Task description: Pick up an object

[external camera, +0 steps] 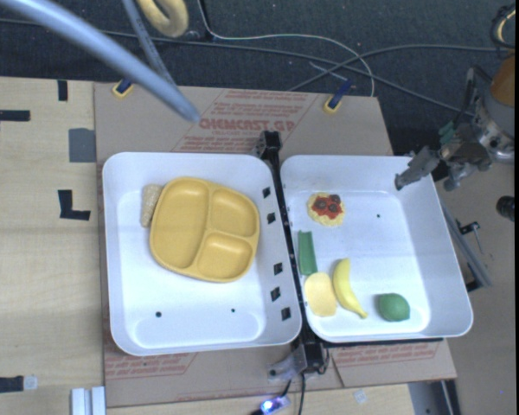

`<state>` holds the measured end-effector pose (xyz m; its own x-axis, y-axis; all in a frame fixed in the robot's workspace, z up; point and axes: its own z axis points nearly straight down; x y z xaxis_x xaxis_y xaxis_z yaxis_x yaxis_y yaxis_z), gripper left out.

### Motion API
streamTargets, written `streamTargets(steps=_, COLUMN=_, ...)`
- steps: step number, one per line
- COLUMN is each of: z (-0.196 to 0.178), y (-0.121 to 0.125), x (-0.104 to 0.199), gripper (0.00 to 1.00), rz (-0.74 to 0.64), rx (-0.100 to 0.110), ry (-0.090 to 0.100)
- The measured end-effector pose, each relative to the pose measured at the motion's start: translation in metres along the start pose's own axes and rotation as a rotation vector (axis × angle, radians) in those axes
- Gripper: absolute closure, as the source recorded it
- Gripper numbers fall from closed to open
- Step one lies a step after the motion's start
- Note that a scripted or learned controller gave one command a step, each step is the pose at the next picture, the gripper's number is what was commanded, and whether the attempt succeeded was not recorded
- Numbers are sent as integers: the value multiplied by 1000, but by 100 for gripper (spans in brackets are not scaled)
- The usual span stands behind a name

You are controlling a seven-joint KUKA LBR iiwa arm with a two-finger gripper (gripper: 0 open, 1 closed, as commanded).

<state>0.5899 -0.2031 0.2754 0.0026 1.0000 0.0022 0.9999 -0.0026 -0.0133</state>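
- Wooden worktop (35, 258) w/ a cardboard sheet (242, 115) on it carries two white bins side by side; dark carpet behind, cables trailing across it.
- Left bin (125, 318): yellow divided plate (204, 228), w/ a tan sponge-like piece (149, 204) tucked under its left edge.
- Right bin (415, 232) has the small stuff: pizza toy (326, 208) near the top left, green stick (306, 252) by the left wall, yellow lump (319, 294) and banana (349, 287) touching each other, lime (393, 306) near the bottom right, apart from the banana.
- Hand (424, 169) sits over the right bin's top-right rim, arm coming in from the right. It holds nothing and touches no object; can't tell how far open it is, the tips blur into dark shapes.
- Step, as I judge it: approach only, no target reached yet, pick not started.
- Next move calls for: swing inward over the bin floor, choose one item, drop down on it. Lime or pizza toy look easiest since each lies clear of neighbours; banana and lump are crowded, so a grab there may catch both or slip.
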Motion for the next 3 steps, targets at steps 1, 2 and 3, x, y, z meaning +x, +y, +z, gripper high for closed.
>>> streamTargets(steps=1, z=-8, y=2, x=1, gripper=0, rz=-4, rx=-12, ry=-3)
streamTargets(steps=2, z=49, y=-6, x=-5, gripper=0, rz=-3, rx=-8, ry=-2)
streamTargets(steps=3, z=106, y=-15, x=-3, gripper=0, rz=-4, rx=-7, ry=-2)
